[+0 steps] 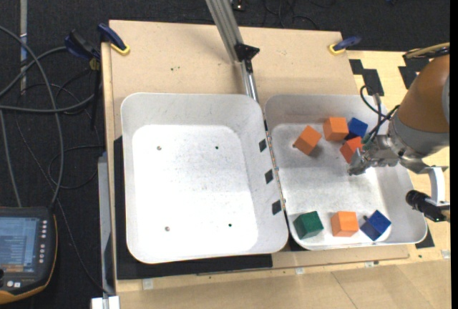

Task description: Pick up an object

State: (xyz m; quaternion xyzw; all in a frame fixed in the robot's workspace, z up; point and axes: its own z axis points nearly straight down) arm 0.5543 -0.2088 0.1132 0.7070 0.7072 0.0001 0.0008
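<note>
Two shallow white bins side by side on a wooden bench (215,57), the right bin (401,232) taken as the landmark here. Inside the right bin, seven blocks in two loose groups. Toward its far wall: an orange block (308,139) tilted on a corner, a second orange block (335,128) just right of it, a blue block (357,129) touching that one's right side, and a red-orange block (350,149) just nearer than the blue one. Along its near wall: a green block (309,224) close to the left corner, an orange block (344,223) right of the green, and a blue block (376,224) right again, near the right corner, all three apart from one another. Reaching in over the right bin's right wall, the grey arm with its orange band, the gripper (358,166) low over the bin floor, just below and beside the red-orange block. Whether clenched, released or grasping anything: cannot tell, the tip too small and dark. No block visibly lifted off the floor. Left of the right bin and touching it along the shared edge, the left bin (136,179), speckled inside. Beyond the right bin's far left corner, a slanted metal pole (222,7). Yellow-and-blue clamps (114,39) at the bench's far corners.
</note>
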